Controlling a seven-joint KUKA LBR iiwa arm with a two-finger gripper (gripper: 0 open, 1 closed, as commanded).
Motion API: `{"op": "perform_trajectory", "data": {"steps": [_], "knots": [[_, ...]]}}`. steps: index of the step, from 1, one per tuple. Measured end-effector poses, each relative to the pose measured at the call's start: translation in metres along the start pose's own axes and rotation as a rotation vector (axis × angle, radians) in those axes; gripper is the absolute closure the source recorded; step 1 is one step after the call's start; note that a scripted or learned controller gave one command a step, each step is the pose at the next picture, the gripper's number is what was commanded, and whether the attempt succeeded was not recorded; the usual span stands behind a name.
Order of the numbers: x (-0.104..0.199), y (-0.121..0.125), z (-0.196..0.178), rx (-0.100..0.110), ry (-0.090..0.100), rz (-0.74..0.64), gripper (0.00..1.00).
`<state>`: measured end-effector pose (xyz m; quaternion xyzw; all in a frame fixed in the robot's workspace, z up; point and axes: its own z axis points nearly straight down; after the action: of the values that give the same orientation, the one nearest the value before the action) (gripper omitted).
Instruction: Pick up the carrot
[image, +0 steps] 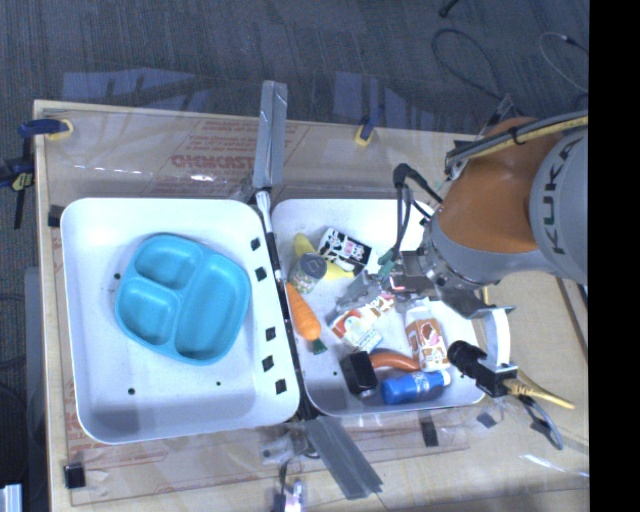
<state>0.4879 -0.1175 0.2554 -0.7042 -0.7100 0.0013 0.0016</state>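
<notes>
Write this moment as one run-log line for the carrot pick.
carrot: in right bin, beside divider, not held | pincer: over bin middle, apart from carrot | blue tray: left bin

Carrot (303, 314) in right bin (300, 380), tray (182, 297) in left bin (90, 400).

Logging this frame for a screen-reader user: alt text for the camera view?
An orange carrot lies at the right bin's left wall among cluttered packages and a blue bottle, with the grey-and-orange arm's gripper low over the clutter beside it. The left bin holds a blue divided tray.
</notes>
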Motion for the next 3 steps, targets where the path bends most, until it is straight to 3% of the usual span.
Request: {"op": "perform_trajectory", "data": {"steps": [1, 2, 3], "knots": [[0.014, -0.009, 0.127, -0.011, -0.007, 0.127, 0.0], [0.011, -0.006, 0.158, -0.027, -0.02, 0.166, 0.0], [-0.008, 0.002, 0.163, -0.004, 0.001, 0.212, 0.0]]}}
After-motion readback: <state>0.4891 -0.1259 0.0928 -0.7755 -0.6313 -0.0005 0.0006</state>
